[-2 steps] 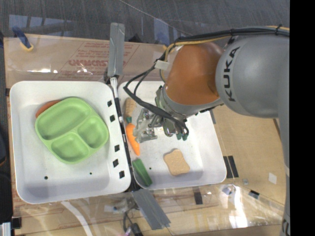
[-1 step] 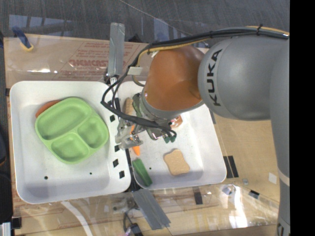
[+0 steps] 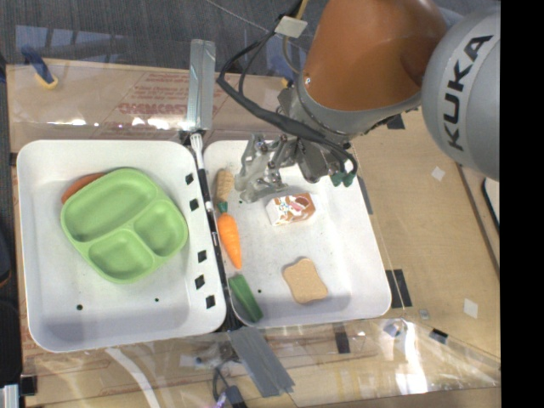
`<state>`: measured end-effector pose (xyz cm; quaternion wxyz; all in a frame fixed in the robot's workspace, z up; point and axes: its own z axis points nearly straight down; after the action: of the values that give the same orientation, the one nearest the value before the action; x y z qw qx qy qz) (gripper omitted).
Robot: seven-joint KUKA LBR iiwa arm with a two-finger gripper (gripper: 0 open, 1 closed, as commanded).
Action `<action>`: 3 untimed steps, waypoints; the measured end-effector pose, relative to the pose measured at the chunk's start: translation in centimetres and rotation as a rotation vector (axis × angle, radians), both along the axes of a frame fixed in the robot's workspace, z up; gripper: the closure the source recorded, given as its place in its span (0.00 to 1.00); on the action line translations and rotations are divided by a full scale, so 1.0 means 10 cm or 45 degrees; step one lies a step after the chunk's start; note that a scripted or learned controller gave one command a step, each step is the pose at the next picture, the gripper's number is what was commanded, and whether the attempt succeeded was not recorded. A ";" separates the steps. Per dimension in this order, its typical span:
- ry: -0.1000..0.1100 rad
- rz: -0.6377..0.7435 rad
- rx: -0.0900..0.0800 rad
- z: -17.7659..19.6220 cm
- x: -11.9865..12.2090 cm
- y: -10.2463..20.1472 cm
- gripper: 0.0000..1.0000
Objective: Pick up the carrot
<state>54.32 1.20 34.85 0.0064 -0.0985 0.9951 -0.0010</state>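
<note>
An orange carrot (image 3: 229, 240) lies lengthwise along the left wall of the right bin (image 3: 361, 253), its green top pointing toward the front. My gripper (image 3: 257, 175) hangs over the back of that bin, above and slightly right of the carrot and apart from it. Its metal fingers (image 3: 248, 161) point down toward the bin floor with nothing between them that I can see.
In the right bin lie a small corn cob (image 3: 224, 184), a white packet with red print (image 3: 291, 209), a slice of toast (image 3: 305, 280) and a green vegetable (image 3: 244, 297). The left bin (image 3: 42, 296) holds a green divided plate (image 3: 124, 224) over something orange (image 3: 78, 187).
</note>
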 end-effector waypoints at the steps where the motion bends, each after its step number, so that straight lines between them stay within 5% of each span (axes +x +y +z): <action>1: 0.028 0.123 0.001 -1.46 -0.30 0.11 1.00; 2: 0.013 0.524 -0.001 -1.56 -0.02 0.72 1.00; 3: 0.013 0.979 -0.004 -1.65 0.64 0.93 1.00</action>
<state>60.72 10.45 18.34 0.0014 -0.4646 0.8855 0.0002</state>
